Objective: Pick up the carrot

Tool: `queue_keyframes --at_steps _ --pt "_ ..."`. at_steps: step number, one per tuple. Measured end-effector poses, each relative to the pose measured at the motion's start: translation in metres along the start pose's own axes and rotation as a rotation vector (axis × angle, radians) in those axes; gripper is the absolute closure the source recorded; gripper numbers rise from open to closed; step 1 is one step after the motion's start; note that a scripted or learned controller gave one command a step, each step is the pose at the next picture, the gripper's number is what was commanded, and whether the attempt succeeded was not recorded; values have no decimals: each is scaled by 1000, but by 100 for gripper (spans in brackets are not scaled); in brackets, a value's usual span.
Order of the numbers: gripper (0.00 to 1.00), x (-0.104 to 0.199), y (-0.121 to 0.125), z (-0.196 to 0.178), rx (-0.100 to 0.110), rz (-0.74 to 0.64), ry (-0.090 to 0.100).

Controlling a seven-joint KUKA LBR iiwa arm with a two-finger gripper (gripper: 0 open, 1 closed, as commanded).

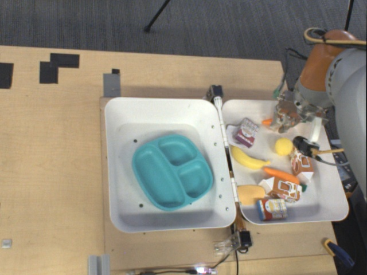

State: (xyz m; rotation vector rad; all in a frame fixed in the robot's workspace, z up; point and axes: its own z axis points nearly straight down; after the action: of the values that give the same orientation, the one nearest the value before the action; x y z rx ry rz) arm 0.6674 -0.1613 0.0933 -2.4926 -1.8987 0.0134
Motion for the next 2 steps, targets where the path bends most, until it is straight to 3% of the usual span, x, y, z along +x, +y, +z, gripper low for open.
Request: queue_keyframes --at_steps 1,2 --pt "0 0 0 0 -1 -1 0" --pt "0 -32 -13 9 -12 130 3"
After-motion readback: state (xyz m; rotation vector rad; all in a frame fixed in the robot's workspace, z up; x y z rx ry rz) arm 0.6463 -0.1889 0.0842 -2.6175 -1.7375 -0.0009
